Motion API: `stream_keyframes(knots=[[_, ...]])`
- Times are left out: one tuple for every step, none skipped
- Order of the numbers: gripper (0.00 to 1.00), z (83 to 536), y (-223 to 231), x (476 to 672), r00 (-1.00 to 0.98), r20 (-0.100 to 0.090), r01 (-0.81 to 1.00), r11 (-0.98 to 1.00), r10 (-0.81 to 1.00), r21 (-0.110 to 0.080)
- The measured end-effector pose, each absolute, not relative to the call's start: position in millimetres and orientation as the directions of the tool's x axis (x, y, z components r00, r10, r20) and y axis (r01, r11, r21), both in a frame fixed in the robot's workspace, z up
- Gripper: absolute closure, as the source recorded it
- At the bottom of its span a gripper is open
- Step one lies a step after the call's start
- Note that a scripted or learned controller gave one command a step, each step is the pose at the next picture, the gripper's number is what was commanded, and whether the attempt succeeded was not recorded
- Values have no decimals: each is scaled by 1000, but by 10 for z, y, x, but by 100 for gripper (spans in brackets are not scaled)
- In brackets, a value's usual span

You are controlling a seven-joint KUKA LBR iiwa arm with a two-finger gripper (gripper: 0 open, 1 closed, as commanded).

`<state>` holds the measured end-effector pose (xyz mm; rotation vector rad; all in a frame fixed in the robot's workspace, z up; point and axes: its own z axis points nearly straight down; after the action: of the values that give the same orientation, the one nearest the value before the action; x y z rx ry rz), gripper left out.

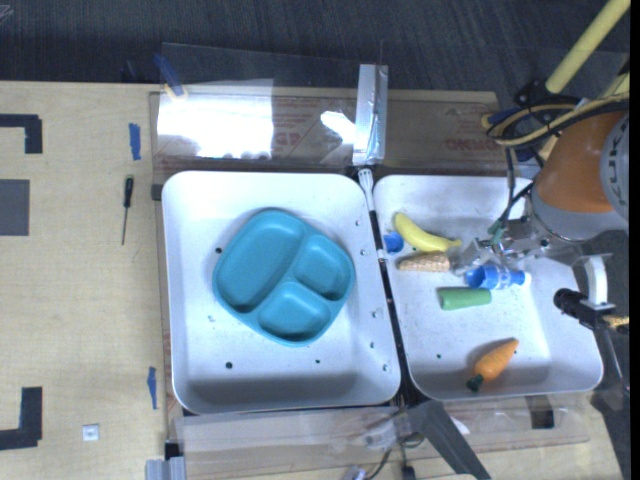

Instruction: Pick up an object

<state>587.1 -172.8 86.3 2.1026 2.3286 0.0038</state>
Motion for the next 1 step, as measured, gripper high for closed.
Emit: stream_keyframes(knots=[[0,866,-1809,5603,-104,-1,995,104,995,5]])
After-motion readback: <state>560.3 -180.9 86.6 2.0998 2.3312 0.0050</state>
